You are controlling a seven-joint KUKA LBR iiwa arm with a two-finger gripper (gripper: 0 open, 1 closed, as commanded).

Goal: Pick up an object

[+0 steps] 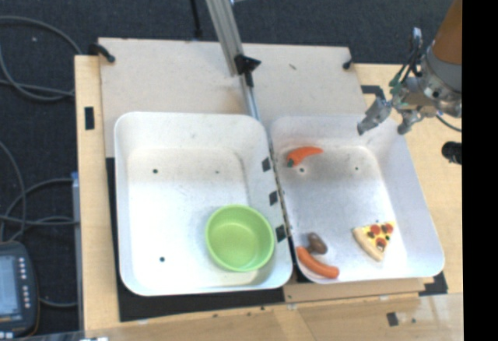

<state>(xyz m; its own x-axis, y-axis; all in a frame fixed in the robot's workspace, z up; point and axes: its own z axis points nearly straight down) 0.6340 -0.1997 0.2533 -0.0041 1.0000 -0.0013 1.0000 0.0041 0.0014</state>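
Nearest the lens, at the front rim of the right bin (pixel 405 176): a sausage (pixel 317 262) lying flat, with a small brown lump (pixel 317 242) just behind it. Pizza slice (pixel 374 238) sits to their right, apart from both. Carrot (pixel 303 153) lies near that bin's back left corner. Left bin (pixel 156 176) holds a green bowl (pixel 240 237), upright, at its front right. Gripper (pixel 386 118) hangs above the right bin's back right corner, well apart from every item; fingers spread open, nothing between them.
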